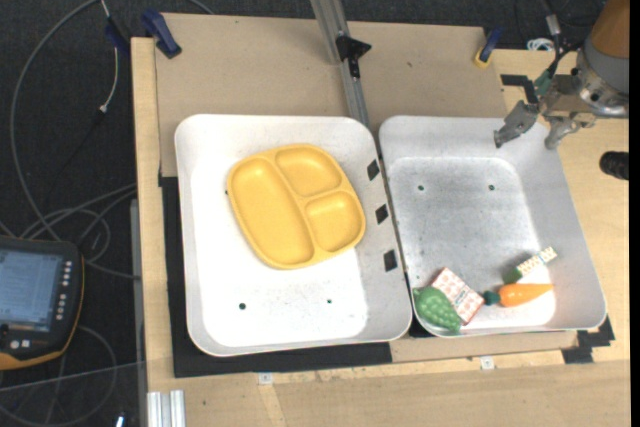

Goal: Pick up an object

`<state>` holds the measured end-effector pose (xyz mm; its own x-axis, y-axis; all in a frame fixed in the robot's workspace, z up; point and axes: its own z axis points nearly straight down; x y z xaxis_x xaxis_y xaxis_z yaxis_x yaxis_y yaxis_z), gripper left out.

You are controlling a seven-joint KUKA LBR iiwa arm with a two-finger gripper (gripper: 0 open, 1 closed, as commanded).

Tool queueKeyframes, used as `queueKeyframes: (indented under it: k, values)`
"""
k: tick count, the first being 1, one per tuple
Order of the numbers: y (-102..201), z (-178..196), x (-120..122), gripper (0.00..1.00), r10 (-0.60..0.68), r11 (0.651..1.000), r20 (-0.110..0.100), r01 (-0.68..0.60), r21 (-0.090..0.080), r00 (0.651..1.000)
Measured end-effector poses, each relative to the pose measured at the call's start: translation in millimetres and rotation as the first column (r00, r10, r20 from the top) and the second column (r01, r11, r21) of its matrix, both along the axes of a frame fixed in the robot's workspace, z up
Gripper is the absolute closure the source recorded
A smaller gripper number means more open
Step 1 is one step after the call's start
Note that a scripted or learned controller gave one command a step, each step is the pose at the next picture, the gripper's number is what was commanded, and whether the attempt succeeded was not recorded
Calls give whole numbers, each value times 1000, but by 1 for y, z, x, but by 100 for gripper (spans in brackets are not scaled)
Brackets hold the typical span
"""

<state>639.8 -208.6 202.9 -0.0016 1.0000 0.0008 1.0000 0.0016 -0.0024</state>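
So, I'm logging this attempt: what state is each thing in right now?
end effector: open, holding nothing, above the right bin's far rim
yellow divided plate: upright in the left bin
toy carrot: lying flat at the right bin's near edge
green toy: lying in the near corner
patterned box: lying against the green toy

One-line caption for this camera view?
Open gripper above right bin's far edge; yellow tray in left bin.

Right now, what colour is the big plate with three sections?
Yellow. The plate sits in the left bin, seen in the camera view.
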Motion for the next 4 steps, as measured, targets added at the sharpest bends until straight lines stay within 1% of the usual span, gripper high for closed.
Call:
queueKeyframes:
  k: [1, 2, 3, 4]
  values:
    - [0, 0, 0, 0, 0, 1000, 0, 0, 0, 1000]
    - [0, -42, 1, 0, 0, 1000, -3, 0, 0, 1000]
    - [5, -102, 7, 0, 1, 1000, -5, -1, 2, 1000]
    - [6, -110, 7, 0, 1, 1000, -1, -1, 0, 1000]
